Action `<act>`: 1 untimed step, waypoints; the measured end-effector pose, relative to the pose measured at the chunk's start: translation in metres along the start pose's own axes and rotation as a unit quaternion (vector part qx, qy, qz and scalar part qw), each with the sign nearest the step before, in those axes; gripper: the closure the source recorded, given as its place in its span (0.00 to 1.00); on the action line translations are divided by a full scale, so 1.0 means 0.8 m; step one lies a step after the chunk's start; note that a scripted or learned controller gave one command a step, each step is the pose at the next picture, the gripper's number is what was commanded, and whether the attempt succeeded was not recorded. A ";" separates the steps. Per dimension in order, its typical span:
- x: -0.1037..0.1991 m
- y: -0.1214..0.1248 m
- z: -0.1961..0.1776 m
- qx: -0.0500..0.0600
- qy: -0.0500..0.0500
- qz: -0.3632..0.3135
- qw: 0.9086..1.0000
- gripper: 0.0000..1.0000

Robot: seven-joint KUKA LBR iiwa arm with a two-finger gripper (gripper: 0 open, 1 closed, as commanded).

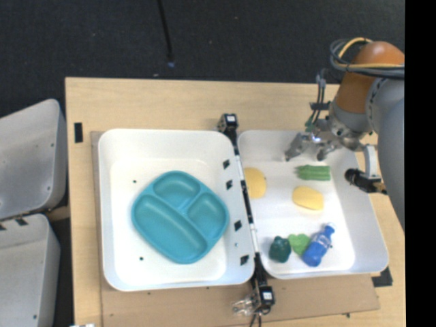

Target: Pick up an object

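Two white bins sit side by side on the bench [157,101]: the left bin [116,182] carries a teal divided plate [179,214], and the right bin [354,244] carries the loose things to choose from. Among these are a green oblong piece [313,173] near the far end, a yellow piece [308,197] just beside it toward the camera, a second yellow piece [255,182] against the divider, and at the near end a dark green piece [279,248], a bright green piece [298,242] and a blue bottle [318,246] crowded together, touching or nearly so.

The tool [308,150] hangs over the far end of the right bin, its fingers spread, with nothing between them. It stands just above the green oblong piece and apart from it.

Judging from this, the step in hand is the approach: nothing is lifted yet. The green oblong piece looks the likeliest target, being nearest and lying free of its neighbours. The next move calls for bringing the spread fingers down astride its narrow width, then closing. A slight misalignment could nudge it aside, or catch the yellow piece close by.
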State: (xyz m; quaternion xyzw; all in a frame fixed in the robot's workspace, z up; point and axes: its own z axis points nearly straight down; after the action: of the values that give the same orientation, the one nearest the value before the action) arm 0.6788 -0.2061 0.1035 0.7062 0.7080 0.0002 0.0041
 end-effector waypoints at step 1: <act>-0.001 0.000 -0.013 0.000 -0.001 -0.001 1.000 1.00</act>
State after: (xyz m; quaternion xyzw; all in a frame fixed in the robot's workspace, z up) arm 0.6787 -0.2069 0.1141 0.7058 0.7084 -0.0002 0.0051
